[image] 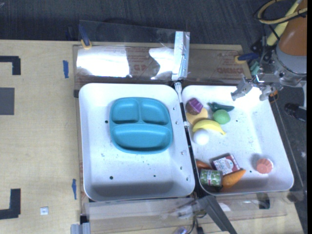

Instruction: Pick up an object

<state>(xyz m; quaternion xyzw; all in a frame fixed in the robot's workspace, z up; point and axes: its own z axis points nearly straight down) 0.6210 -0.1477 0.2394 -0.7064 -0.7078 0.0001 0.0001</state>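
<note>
Right bin holds the lot: purple onion-like item, green round fruit, banana lying flat w/ white ball just beside, red packet, green can on side, carrot, pink disc apart.

The grey arm with its orange band is cut off by the top and right edges. Whether the jaws of the two-finger gripper stand apart or together cannot be told; glare washes out the white bin corner beneath them. The orange carrot-shaped toy partly covers the small green can. Print on the red packet is too small to read.
</note>
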